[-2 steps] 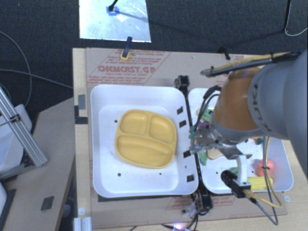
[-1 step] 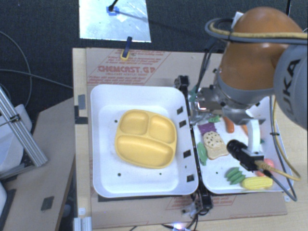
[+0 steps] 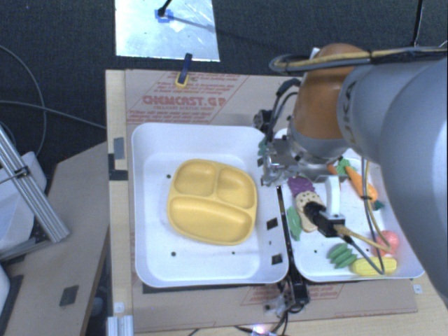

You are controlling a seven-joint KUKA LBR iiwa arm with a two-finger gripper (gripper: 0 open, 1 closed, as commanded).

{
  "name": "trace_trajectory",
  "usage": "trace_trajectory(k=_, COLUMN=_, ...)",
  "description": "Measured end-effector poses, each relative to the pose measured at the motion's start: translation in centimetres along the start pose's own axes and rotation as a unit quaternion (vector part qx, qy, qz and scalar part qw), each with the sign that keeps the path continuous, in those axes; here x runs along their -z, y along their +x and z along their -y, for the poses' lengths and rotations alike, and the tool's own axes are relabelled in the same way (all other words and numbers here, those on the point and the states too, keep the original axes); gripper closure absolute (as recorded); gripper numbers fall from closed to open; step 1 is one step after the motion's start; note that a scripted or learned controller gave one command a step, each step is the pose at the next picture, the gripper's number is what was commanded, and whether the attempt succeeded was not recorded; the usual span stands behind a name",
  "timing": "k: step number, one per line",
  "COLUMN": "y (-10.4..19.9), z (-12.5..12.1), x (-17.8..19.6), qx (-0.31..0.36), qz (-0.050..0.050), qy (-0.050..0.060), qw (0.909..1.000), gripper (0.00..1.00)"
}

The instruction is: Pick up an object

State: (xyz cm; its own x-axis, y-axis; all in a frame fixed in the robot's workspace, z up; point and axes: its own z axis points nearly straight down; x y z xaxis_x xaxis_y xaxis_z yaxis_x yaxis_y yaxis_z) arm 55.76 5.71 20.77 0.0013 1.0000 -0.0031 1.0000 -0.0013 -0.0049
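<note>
the toy eggplant point(image 3: 301, 185), small and purple, is the piece i would go for, since it sits closest to where the arm point(image 3: 392, 110) has its wrist. it lies in the right bin point(image 3: 313, 263), near that bin's left wall, partly tucked under the wrist and touching or just beside a beige spotted piece point(image 3: 306, 201). a green pod point(image 3: 292, 221) lies just beside it, towards the wall. it looks like moulded plastic, so i judge it light, stiff and smooth. it should not crush, but a rounded glossy skin can squirt sideways out of a pinch. i would take it across the fattest part of its body, with the jaws square to its long axis, and keep clear of the neighbours so they don't get dragged along. i cannot tell from this view whether the jaws are released or clenched, as the wrist hides them, and i see nothing held between them. farther right in the same bin are a carrot point(image 3: 358, 179), some green beans point(image 3: 341, 255) and a yellow piece point(image 3: 371, 265). the left bin point(image 3: 150, 187) holds a yellow divided plate point(image 3: 212, 201), too broad and flat for an easy pinch.
</note>
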Motion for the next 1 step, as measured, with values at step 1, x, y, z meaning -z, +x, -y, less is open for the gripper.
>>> trace_trajectory(k=1, y=-0.66, z=5.09, x=13.87, qx=0.003, qz=-0.003, qy=-0.008, qw=1.0, gripper=1.0)
